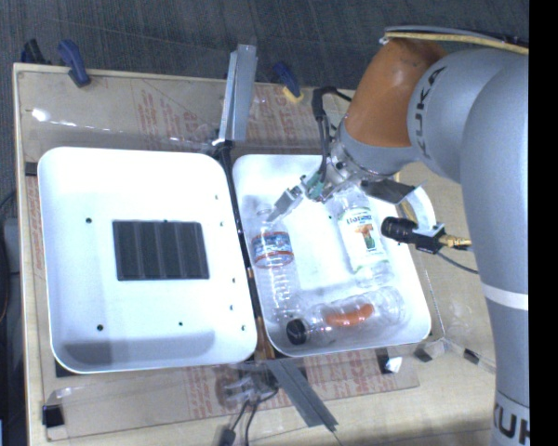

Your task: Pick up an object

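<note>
arm (446, 110): reached in from the right, wrist over the right bin (251, 179)
gripper (309, 190): low over the bin's upper middle; grip state cannot be told
blue-label bottle (275, 263): lying along the right bin's left side
white-label bottle (361, 235): lying just below the wrist
black-capped bottle (349, 314): lying across the bin's near edge
left bin (74, 193): dark grille (160, 249) seen at centre
</note>
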Controlling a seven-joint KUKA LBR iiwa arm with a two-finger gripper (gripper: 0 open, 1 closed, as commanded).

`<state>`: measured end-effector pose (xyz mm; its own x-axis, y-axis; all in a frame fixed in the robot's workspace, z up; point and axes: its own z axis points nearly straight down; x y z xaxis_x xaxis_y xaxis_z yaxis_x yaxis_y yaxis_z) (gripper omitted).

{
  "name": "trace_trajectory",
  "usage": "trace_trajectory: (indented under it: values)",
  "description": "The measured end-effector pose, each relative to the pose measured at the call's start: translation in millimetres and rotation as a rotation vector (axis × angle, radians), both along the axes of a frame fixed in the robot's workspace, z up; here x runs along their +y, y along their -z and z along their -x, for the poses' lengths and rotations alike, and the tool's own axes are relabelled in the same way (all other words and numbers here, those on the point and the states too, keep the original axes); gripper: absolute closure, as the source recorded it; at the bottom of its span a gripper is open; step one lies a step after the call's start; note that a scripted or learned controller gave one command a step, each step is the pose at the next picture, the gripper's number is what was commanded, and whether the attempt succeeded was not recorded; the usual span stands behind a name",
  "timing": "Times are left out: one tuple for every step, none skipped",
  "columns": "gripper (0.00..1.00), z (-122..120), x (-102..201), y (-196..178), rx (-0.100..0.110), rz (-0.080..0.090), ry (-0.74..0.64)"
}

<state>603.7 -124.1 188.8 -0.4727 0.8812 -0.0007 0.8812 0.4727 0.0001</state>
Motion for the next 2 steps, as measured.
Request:
trace_trajectory:
  values:
    - [0.00,17.6,-25.9,92.7,-0.007,-0.001,-0.025]
    - [0.00,-9.2,-39.9,75.4,-0.003,0.001,-0.334]
